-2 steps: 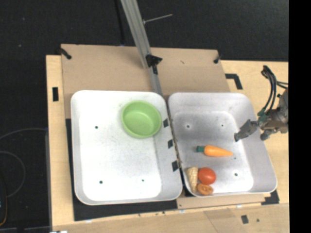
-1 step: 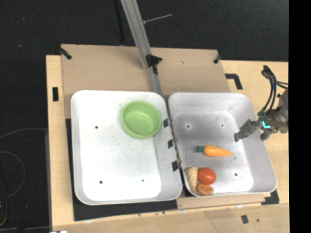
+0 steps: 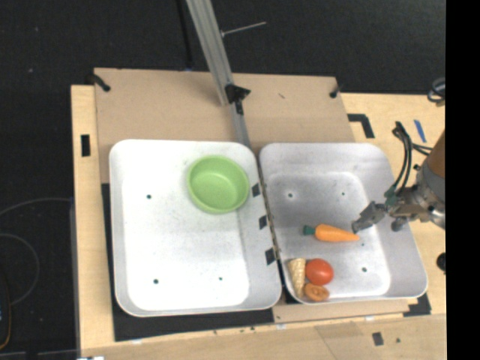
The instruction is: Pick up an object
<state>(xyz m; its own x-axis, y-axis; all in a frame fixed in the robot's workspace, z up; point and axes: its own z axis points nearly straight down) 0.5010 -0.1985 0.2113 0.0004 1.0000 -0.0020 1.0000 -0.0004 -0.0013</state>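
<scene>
While its two dark fingers stand apart with nothing between them, the end effector (image 3: 381, 217) hangs over the right shallow white bin (image 3: 330, 163), just beside the orange plastic carrot with a green tip (image 3: 334, 234). Nearer the front corner lie a round red tomato (image 3: 319, 271), a pale corn cob (image 3: 298, 274) and a small orange piece (image 3: 316, 293). A green plastic bowl (image 3: 218, 184) sits in the left white bin (image 3: 150, 253) on the wooden counter (image 3: 86, 201).

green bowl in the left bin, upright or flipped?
Upright. The green bowl shows its open hollow and rim facing up, and it sits alone in the left bin.
</scene>
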